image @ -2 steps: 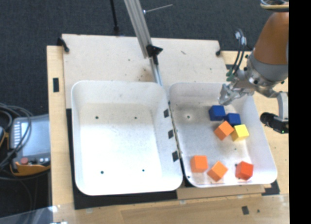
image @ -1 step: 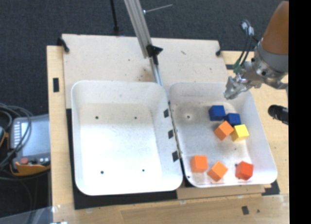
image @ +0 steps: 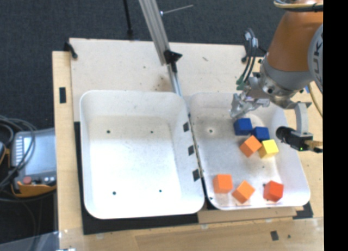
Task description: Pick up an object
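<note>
- Arm (image: 293,43), grey w/ orange band, comes in from the right, over the right bin's (image: 217,108) far part.
- Tool (image: 243,108) hangs at the arm's end, just above/behind a blue cube (image: 243,126); can't tell if tool is released or clenched, & no cube seen in its grip.
- 2nd blue cube (image: 262,133) sits just right of the first, near touching.
- Orange cube (image: 250,146) below the blue pair, tilted; yellow cube (image: 269,148) right beside it, looks touching.
- Along the right bin's near edge: orange cube (image: 223,183), another orange cube (image: 244,191) turned diamond-wise beside it, red cube (image: 273,190) further right, a bit apart.
- Left bin (image: 136,152) sits beside the right one, rims meeting in the middle.
- Both bins rest on the pale wood surface (image: 119,62).
- Metal rail (image: 155,21) slants down from the top to the gap betw. the bins.
- Grey box w/ cables (image: 30,157) at far left, off the surface.
</note>
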Robot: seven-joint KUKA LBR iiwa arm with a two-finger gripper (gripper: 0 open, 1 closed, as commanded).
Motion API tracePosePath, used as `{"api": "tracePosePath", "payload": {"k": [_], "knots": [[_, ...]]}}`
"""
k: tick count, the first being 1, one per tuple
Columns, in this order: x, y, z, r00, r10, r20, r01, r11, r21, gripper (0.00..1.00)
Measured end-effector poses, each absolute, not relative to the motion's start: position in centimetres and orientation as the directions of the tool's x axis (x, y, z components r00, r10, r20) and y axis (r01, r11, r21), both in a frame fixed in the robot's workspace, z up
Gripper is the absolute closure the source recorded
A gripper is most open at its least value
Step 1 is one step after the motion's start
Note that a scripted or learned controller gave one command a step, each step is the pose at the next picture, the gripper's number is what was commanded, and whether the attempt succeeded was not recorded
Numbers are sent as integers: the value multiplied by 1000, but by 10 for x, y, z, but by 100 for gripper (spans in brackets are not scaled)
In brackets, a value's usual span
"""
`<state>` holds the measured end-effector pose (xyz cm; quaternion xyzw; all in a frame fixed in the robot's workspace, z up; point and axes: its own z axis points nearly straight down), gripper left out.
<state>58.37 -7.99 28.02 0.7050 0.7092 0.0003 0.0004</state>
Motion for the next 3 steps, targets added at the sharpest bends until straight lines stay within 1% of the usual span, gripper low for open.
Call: {"api": "tracePosePath", "payload": {"k": [1,2,3], "knots": [[581,-25,282,-7,1000,1,1000,7,1,100],[565,27,269,-7,1000,1,1000,7,0,100],[556,77,269,-7,1000,1,1000,7,-1,100]]}}
